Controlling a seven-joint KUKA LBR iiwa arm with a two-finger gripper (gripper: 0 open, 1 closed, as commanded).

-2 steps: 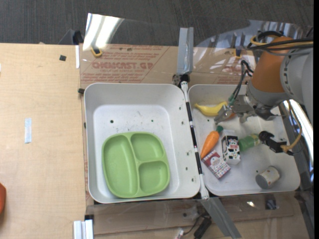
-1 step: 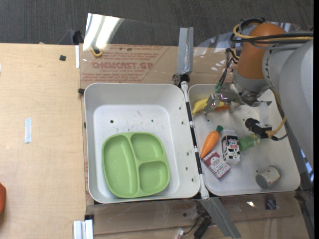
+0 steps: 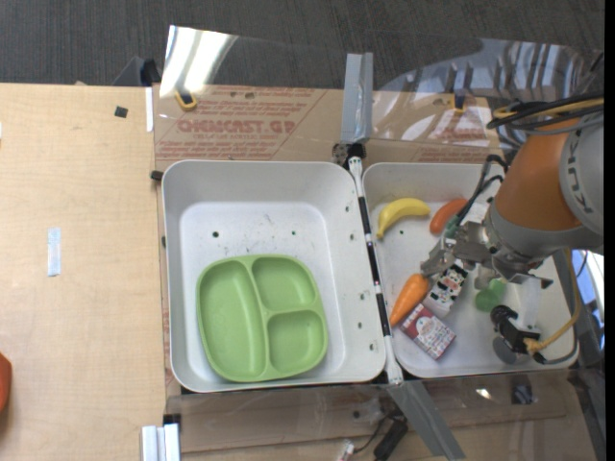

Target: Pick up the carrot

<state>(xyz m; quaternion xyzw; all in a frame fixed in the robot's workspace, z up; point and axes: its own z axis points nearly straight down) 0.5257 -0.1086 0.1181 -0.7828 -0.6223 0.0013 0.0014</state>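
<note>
The carrot (image 3: 408, 298) lies in the right bin (image 3: 538, 358) by its left wall, long axis slanted, narrow tip toward the lower left and thick end up-right beside the gripper (image 3: 448, 269). Whether the pincer is released or clenched cannot be told. A banana (image 3: 401, 211), a small red-and-white carton (image 3: 427, 333) and a green piece (image 3: 488, 294) lie around; the left bin (image 3: 183, 248) holds a green divided plate (image 3: 261, 316), and the cardboard's writing is unreadable.

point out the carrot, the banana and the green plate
carrot (image 3: 409, 298), camera view, middle of its orange body
banana (image 3: 402, 210), camera view, middle of its yellow curve
green plate (image 3: 216, 323), camera view, floor of its long left compartment
</note>
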